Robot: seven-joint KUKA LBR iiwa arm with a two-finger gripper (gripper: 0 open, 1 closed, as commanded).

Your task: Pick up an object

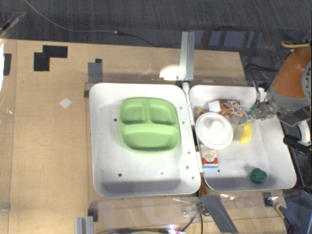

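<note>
- Jaws hang at the far right edge of the right bin, under the grey arm with its orange band; whether they are spread or pressed together cannot be told, since they are small and blurred.
- Just beside them, slightly nearer and to the left, lies a yellow object, apart from the jaws as far as can be seen.
- Nearest in that bin sits a dark green ball, well apart from the jaws.
- A white bowl stands left of the yellow object, over a small carton partly hidden beneath it.
- A printed packet lies behind the bowl.
- The left bin holds a green divided tray.
- Both bins rest on a pale wooden desk; dark carpet lies beyond.
</note>
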